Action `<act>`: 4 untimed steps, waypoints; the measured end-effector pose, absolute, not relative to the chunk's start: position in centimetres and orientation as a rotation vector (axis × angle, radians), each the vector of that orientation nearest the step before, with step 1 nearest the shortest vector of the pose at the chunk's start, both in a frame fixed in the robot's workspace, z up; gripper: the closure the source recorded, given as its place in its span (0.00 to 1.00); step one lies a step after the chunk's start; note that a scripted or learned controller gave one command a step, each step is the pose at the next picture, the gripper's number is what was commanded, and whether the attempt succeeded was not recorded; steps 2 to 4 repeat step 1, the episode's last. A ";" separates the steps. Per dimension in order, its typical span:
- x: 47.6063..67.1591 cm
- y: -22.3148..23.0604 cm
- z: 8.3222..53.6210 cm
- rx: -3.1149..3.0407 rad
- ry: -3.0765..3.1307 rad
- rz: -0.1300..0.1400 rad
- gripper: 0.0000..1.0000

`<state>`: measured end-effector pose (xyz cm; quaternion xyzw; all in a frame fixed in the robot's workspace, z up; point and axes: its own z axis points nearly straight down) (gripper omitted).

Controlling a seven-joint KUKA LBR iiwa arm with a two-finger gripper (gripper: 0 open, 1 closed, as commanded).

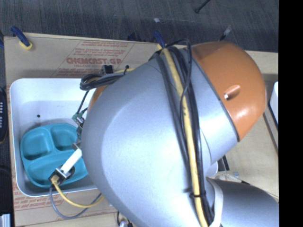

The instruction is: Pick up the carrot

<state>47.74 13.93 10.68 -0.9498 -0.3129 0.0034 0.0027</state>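
My grey arm (156,145) with its orange band (236,93) looms close under the camera and covers the middle of the view, over the right part of the left bin (28,91). A small orange sliver (96,95) peeks out at the arm's upper left edge; I cannot tell whether it is the carrot. Whatever lies under the arm is hidden.
A teal divided tray (42,148) lies in the left bin's near left corner. A white connector (70,163) on a yellow cable (75,201) hangs over the tray's near edge. Black cables (94,81) loop at the arm's upper left. Brown cardboard (94,56) lies behind the bin.
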 end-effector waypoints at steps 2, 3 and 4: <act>55.5 3.3 19.3 -3.068 -0.645 0.005 0.00; 55.5 3.3 19.3 -3.068 -0.645 0.005 0.00; 55.5 3.3 19.3 -3.068 -0.645 0.005 0.00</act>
